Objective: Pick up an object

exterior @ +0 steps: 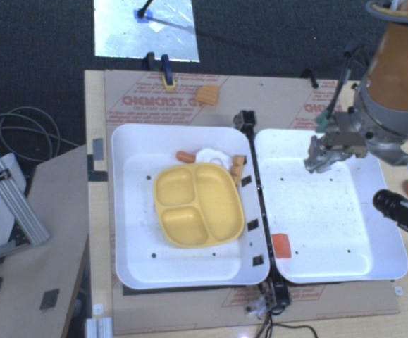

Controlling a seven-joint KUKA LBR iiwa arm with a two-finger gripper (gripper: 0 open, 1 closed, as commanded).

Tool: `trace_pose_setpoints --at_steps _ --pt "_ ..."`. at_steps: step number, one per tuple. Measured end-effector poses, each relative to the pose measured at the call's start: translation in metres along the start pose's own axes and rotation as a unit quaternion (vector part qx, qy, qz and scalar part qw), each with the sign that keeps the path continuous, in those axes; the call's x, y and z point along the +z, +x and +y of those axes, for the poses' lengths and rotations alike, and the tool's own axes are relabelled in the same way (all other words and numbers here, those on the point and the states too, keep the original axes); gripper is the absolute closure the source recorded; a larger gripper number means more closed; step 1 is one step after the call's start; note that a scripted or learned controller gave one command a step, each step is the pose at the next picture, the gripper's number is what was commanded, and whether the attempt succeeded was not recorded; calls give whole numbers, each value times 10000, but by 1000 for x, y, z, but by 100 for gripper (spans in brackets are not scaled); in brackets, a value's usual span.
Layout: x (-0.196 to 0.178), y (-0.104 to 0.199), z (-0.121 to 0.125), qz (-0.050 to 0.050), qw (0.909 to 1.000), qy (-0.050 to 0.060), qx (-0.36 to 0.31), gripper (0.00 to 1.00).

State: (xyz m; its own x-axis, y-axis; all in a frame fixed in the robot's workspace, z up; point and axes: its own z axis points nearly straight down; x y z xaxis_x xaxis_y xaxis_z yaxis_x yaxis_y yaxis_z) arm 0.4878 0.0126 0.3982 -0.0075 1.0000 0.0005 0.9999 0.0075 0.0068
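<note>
My gripper point(319, 162) hangs over the back part of the right bin point(330, 270), and I see nothing between its fingers. An orange-red block point(280, 245) lies at that bin's front left corner, well away from the gripper. The left bin point(133, 189) holds a yellow divided plate point(197, 205). Behind the plate lie a small orange sausage-shaped piece point(186, 157), a white round item point(213, 159) and a tan piece point(238, 167) near the bin's right wall.
An orange-tan object point(207, 94) lies on the cardboard behind the left bin. A black clamp point(245, 119) stands at the divider between the bins. A shiny metal sheet point(145, 18) lies on the floor beyond the bench.
</note>
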Motion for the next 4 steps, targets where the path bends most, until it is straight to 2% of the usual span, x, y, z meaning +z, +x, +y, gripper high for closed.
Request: trace_pose_setpoints --at_steps 1,2,3,4 --pt "-146 11 0 8 10000 -69 8 100" --pt "-137 11 0 -1 10000 17 13 0" --pt "-149 11 0 1 10000 -2 -13 100" --pt "-148 11 0 1 10000 3 -15 0"
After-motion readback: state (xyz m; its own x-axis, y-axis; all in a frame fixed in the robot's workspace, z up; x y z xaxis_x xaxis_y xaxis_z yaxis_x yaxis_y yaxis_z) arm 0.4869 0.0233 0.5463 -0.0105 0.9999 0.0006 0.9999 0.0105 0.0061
